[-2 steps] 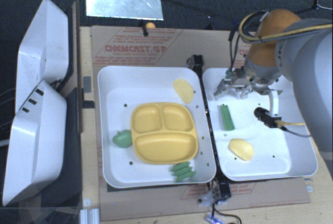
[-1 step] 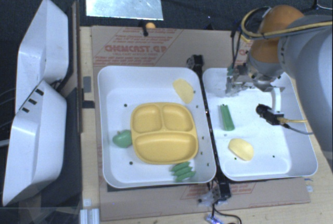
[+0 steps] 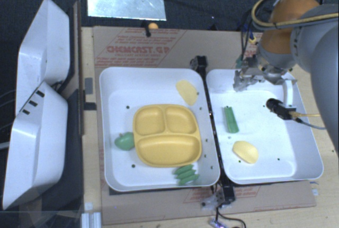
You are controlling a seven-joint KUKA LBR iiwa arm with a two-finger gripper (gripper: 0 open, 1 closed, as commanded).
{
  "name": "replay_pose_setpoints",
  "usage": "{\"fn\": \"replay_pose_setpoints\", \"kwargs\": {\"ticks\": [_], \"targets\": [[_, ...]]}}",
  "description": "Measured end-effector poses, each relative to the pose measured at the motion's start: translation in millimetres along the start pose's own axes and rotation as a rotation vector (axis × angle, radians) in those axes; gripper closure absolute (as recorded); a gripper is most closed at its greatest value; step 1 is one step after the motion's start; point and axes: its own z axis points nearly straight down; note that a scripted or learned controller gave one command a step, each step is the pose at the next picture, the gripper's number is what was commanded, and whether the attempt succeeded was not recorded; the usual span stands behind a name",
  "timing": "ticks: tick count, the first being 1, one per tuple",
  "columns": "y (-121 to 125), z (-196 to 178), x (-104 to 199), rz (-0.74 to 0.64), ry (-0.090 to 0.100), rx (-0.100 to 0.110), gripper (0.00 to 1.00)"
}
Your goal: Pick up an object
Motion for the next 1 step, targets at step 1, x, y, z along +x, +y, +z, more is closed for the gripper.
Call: {"fn": "replay_pose_setpoints", "kwargs": {"ticks": [1], "targets": [[-2.8, -62.3, 3.0, 0.000, 0.000, -0.001, 1.00]]}}
